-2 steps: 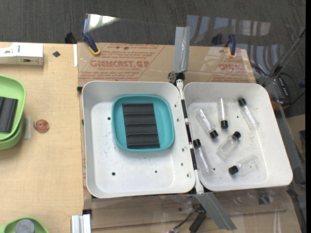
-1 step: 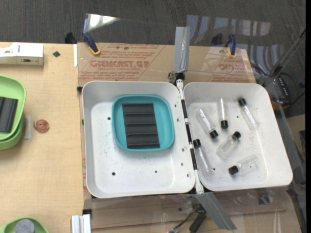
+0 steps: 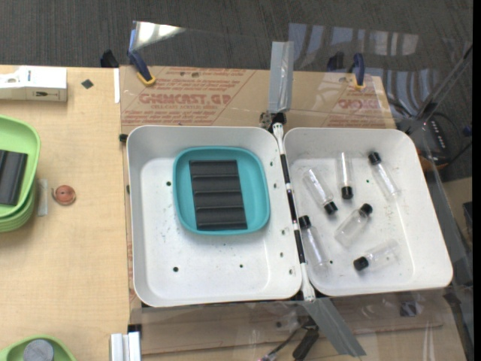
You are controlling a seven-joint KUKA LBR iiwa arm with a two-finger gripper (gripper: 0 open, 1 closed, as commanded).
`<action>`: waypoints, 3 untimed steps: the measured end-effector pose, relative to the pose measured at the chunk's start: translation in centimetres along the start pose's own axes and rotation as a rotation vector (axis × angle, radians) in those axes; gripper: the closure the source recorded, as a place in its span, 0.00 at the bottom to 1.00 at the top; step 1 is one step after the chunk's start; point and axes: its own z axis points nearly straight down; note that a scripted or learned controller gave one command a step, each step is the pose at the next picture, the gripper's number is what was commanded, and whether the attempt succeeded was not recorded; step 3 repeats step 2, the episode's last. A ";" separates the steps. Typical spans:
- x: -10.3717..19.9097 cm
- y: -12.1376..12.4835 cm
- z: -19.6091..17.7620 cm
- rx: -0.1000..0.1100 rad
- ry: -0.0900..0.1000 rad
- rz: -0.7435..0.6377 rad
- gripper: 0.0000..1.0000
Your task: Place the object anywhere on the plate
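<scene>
A teal plate (image 3: 259,194) with a dark ribbed insert (image 3: 219,194) lies in the left white bin (image 3: 203,277), toward its upper middle. The right white bin (image 3: 406,277) holds several clear plastic vials with black caps. One vial (image 3: 319,190) lies at the left centre, another (image 3: 345,174) stands close above it, one (image 3: 382,173) sits at the upper right, one (image 3: 352,222) in the middle, one (image 3: 377,256) at the lower right, and one (image 3: 312,241) along the left wall.
Cardboard (image 3: 195,96) and clear plastic sheets lie behind the bins, held by clamps (image 3: 140,65). On the wooden bench at the left sit a green tray (image 3: 19,175), a white box (image 3: 34,85) and a small red disc (image 3: 64,195).
</scene>
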 end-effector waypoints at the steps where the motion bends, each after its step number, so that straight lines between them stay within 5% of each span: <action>1: 0.5 0.1 0.0 0.000 0.000 0.000 0.00; 3: 0.5 0.1 0.1 0.001 -0.001 0.000 0.00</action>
